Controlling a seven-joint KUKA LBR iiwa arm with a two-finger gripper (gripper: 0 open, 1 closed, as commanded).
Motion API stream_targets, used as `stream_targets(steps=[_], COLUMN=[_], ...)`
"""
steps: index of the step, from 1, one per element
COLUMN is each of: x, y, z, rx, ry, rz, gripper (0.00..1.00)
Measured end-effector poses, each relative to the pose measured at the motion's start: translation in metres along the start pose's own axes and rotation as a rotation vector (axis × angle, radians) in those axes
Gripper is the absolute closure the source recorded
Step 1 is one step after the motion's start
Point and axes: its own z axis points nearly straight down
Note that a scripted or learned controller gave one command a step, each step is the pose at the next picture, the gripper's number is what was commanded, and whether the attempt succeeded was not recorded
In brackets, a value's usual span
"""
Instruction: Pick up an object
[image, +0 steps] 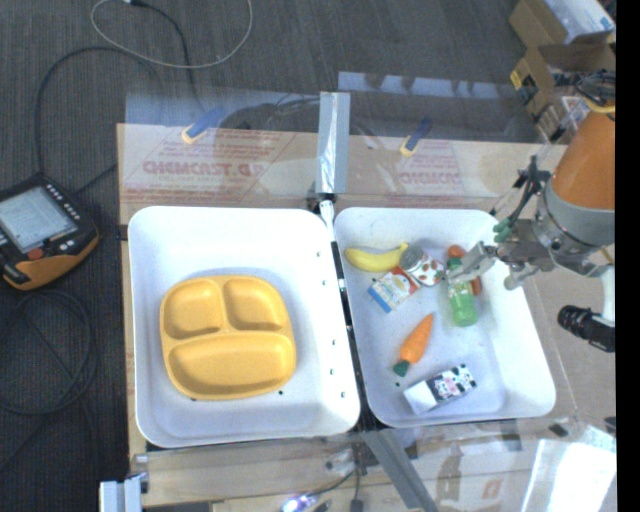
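The pincer (478, 262) hangs over the upper right part of the right bin (530, 385), reaching in from the right on a grey arm with an orange band (592, 165) above the wrist. Whether it is open or closed cannot be told from this slanted look down; nothing can be seen held in it.

Directly under and just below the pincer lies a green bottle (463, 303), close enough that its top is partly covered by the metal. A small red-orange piece (456, 252) shows just left of the pincer, at its upper side. Further left sit a small printed carton with red markings (428, 268), a blue and white packet (393, 289) below that, and a yellow banana (375, 258) lying along the upper left of this bin. Below and to the left of the pincer lies a toy carrot (416, 339), tilted, its green end pointing down-left. Lower still, well apart from the pincer, a black-and-white patterned carton (440, 387) rests near the bin's bottom edge.

Far to the left of the pincer, in the left bin (200, 225), sits a yellow divided plate (229, 334) with three compartments. Both bins rest side by side on the surface (200, 165).
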Motion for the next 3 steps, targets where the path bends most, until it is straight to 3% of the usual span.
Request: stream_targets(steps=[1,2,3], x=[0.058,0.049,0.051], y=[-0.012,-0.006,-0.004], z=[0.07,0.161,0.154], rx=[0.0,-0.016,-0.019], ry=[-0.001,-0.004,-0.002], rz=[0.012,-0.144,-0.144], gripper=[0.0,0.0,1.0])
